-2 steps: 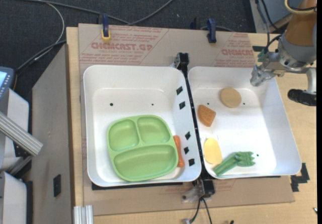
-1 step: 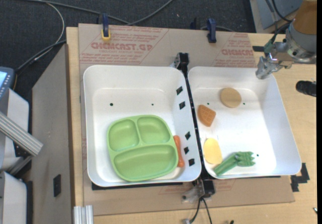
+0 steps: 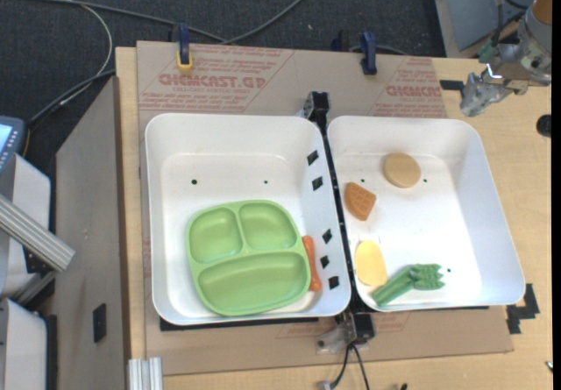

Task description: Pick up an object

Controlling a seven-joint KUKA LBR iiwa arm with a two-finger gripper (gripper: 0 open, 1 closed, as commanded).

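Note:
The right bin holds a round tan biscuit, an orange-brown wedge, a pale yellow piece and a green leafy toy vegetable. In the left bin lies a green divided plate, with a thin orange carrot along its right side. My gripper hangs at the upper right, above the bench beyond the right bin's far corner and well apart from every object.
The bins sit on a brown cardboard sheet held by a yellow-handled clamp and a blue clamp at the back. Black clips join the bins along their shared wall. Cables run over the dark floor behind.

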